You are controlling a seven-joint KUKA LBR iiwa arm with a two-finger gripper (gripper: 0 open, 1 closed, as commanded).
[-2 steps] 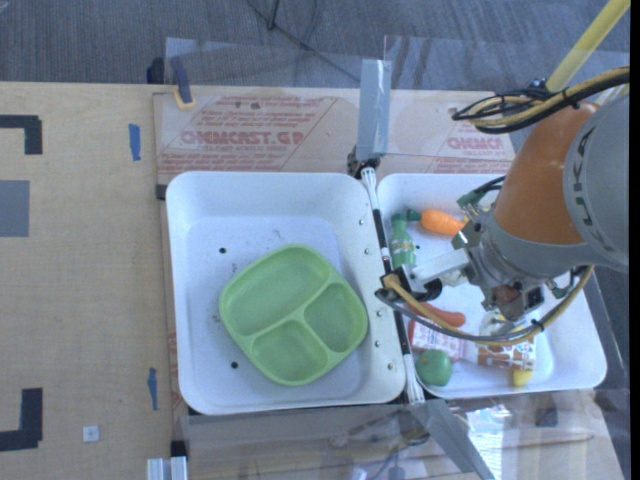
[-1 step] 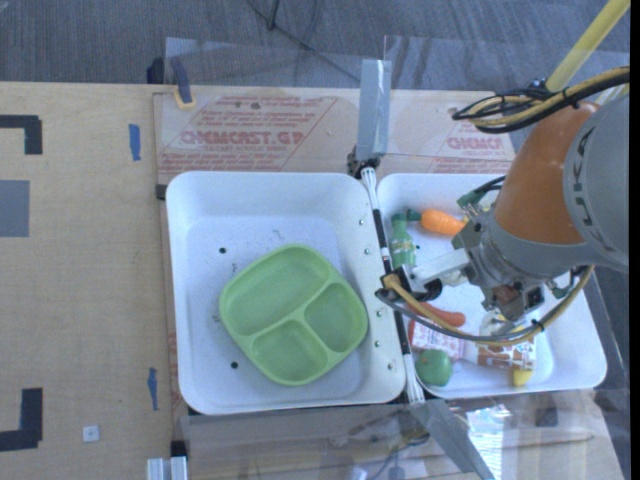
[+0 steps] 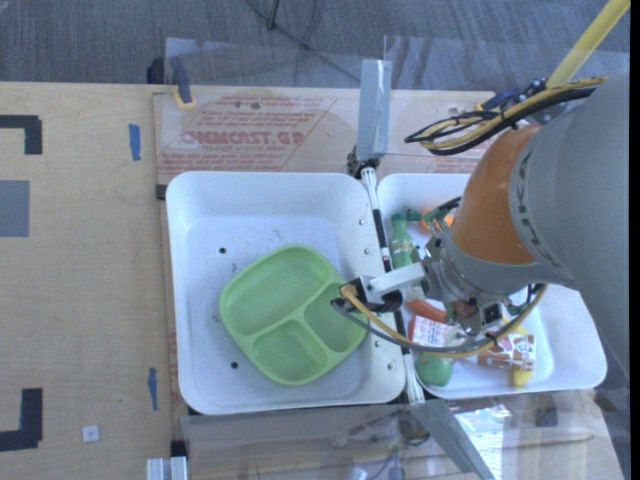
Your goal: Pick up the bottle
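Pincer [image 3: 440,303] state unclear, low in right bin [image 3: 585,333] beside green bottle [image 3: 401,240].

Red printed lettering across a cardboard sheet [image 3: 255,133] lying flat behind the two white bins, upside down from this angle and too blurred to read with confidence; largest line perhaps a brand name, smaller lines beneath it illegible. Red and white label on a small packet [image 3: 512,351] in the right bin [image 3: 585,343], print too small to make out. Green bottle [image 3: 401,240] in the same bin, label unreadable. No numbers or signs legible anywhere else on the bench
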